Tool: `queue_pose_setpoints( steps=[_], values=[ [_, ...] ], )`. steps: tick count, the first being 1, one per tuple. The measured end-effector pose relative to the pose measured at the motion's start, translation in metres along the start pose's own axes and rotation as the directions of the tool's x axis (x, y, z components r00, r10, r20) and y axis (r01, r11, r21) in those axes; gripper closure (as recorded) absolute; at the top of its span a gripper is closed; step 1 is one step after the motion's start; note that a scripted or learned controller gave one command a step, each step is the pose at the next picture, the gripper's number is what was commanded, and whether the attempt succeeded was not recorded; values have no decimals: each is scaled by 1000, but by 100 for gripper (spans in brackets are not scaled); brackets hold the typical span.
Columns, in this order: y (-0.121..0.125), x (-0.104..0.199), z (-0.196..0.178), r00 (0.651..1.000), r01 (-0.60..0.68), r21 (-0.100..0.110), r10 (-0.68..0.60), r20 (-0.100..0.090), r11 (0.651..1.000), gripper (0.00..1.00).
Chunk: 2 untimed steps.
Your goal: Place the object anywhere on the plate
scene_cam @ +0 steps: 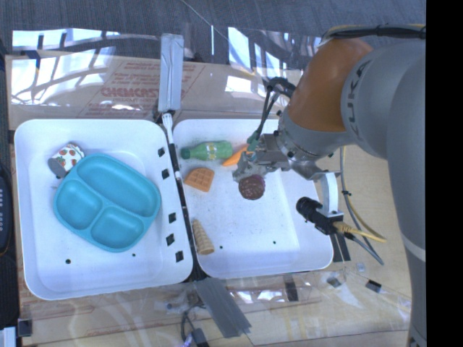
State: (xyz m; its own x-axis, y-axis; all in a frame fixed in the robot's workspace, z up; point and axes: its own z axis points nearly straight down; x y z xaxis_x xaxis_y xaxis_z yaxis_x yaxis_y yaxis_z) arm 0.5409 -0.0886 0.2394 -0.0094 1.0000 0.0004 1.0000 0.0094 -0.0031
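The arm reaches in from the right over the right bin [311, 251], its orange band above the wrist and its hand [249, 166] low over the bin's upper middle. Directly beneath the hand sits a round, dark brown object [252, 187], like a chocolate cookie; it touches or nearly touches the hand's lower end. Whether it is gripped or merely lies under the hand cannot be told, and neither can whether the hand is apart or together, since the wrist hides that part.

Just to the hand's left lies a green bottle [207, 150] on its side, with an orange carrot-like piece [233, 157] between the bottle and the hand. Below the bottle is a waffle piece [200, 178], and further down near the divider an ice-cream cone [202, 238].

The blue plate [107, 201], divided into three compartments, lies in the left bin [43, 266], well apart from the hand. A small speckled item [67, 157] rests just beside the plate's upper left edge.
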Motion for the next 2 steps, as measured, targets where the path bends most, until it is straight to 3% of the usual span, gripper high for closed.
queue_pose_setpoints(
  steps=[1, 2],
  values=[
    [31, 62, 51, 1000, 1, 6, -1, -1, 1000, 100],
    [1, 166, 49, 1000, 9, 4, -9, -2, 1000, 100]
  ],
)
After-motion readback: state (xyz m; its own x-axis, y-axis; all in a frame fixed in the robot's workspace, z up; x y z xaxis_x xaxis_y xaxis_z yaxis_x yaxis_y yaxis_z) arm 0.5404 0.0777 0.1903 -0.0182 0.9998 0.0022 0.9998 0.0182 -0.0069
